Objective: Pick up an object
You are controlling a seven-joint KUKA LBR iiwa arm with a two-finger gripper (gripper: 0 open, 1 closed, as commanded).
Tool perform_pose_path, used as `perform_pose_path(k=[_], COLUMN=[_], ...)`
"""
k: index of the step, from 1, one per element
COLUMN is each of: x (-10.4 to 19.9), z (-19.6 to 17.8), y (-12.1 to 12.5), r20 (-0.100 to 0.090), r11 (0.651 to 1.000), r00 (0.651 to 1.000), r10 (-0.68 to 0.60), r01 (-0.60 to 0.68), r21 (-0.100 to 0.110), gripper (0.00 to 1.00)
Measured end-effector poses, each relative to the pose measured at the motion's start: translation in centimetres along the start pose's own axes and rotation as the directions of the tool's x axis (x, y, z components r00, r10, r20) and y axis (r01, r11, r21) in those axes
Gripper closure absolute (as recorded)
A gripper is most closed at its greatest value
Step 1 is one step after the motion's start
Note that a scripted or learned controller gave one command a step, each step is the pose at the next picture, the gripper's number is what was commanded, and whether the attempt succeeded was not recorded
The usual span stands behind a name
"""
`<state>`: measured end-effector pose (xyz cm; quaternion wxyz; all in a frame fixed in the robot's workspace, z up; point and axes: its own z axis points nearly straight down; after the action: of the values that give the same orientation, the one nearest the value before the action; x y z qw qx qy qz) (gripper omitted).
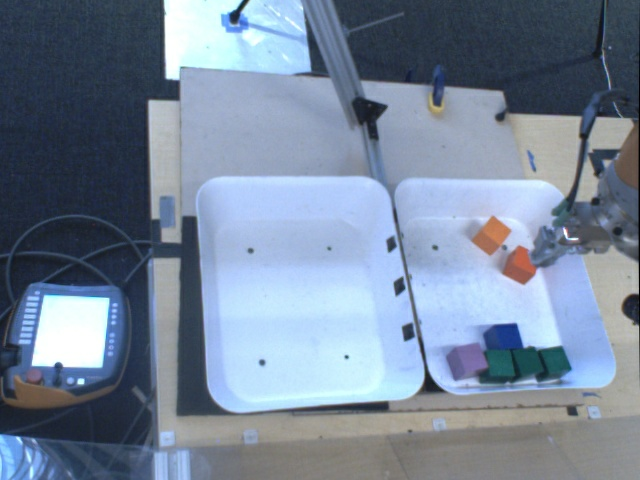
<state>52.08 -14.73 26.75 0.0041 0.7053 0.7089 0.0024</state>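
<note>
While the grey arm is reaching in over the right rim of the right-hand shallow white bin (590, 298), its gripper (545, 249) is hanging low beside a red-orange cube (519, 265) that is lying near that rim, in the bin's upper half. Whether the fingers are wide or narrow I cannot tell; the metal tip is sitting just beside the cube's upper right corner, and nothing is showing between the fingers. A lighter orange cube (491, 235) is resting tilted just up and left of the red-orange one, close but apart. Along the bin's lower edge a cluster is crowding the lower right corner: one lilac block (466, 360), one blue block (502, 336), and three dark green blocks (523, 365) in a row, all touching or nearly so. That is making seven pieces in all, two orange-toned. Open floor is lying across the bin's left and middle. The left-hand shallow white bin (215, 268) is sitting flush against it, their rims meeting down the centre.
</note>
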Motion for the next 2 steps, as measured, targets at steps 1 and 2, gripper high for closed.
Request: perform_pose_path(k=[1,2], x=[5.6,9.7], z=[0.6,1.2], y=[2.4,3.8], r20=[-0.003,-0.003], r11=[1.0,1.0], r00=[1.0,1.0], r10=[-0.006,-0.004], r01=[0.006,0.004], r21=[0.005,0.006], gripper=[1.0,1.0])
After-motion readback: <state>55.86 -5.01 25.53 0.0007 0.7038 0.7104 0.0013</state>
